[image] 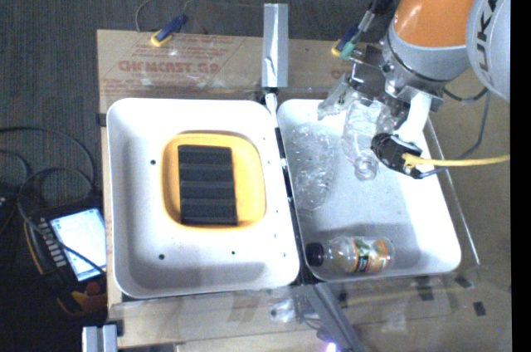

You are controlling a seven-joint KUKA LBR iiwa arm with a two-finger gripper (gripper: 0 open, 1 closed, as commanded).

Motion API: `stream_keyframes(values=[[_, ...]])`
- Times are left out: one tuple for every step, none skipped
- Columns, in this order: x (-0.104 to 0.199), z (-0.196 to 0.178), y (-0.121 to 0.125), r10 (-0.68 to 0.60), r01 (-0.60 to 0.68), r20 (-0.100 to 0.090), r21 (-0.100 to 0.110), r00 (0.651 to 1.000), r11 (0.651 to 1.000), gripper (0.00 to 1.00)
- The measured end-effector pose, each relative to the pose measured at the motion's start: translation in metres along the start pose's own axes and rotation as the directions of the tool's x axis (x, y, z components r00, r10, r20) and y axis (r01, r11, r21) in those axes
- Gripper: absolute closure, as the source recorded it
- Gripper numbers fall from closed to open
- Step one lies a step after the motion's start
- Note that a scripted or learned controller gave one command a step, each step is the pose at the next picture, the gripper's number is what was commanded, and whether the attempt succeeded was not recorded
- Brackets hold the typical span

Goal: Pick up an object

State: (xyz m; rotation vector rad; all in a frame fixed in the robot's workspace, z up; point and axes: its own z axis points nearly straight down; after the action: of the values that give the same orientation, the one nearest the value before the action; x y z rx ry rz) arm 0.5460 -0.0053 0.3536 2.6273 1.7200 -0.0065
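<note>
Two white bins sit side by side on the bench. Behind them lies a brown cardboard sheet (178,64) with faded red print; it seems to read "CHEMCAST", but the second word is too pale to read. On the grey arm (452,2), at the picture's right edge, black letters "KU" are visible and the rest is cut off.

In the left bin (124,201) a yellow tray (214,180) rests near the middle, with a black ribbed block (207,185) inside it.

In the right bin (431,226) a clear plastic bottle (353,255) lies on its side along the front edge, its dark cap toward the front left corner. It has a brownish label, but the writing is too small to make out. Some crumpled clear plastic (311,163) lies by the left wall of this bin, toward the back; its shape is hard to tell because it is transparent.

The gripper (365,130) hangs over the back part of the right bin. A clear plastic object (358,139), maybe a cup, appears just under it, but I cannot tell if the fingers are spread or pressed on it, because glare and transparent material hide them. A yellow cable (469,162) goes from the wrist to the right edge.

A blue and yellow clip (168,29) lies at the cardboard's back edge.
</note>
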Motion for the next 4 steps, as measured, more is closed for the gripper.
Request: stream_keyframes(values=[[-0.012, 0.018, 0.008, 0.149, -0.149, 0.000, 0.003, 0.989, 0.989, 1.00], [-0.081, -0.018, -0.013, 0.052, -0.052, -0.001, -0.001, 0.999, 0.999, 1.00], [-0.058, -0.080, 0.034, 0.128, -0.128, -0.001, -0.001, 0.992, 0.992, 1.00], [-0.134, -0.080, -0.009, 0.306, -0.306, -0.001, 0.000, 0.952, 0.952, 1.00]])
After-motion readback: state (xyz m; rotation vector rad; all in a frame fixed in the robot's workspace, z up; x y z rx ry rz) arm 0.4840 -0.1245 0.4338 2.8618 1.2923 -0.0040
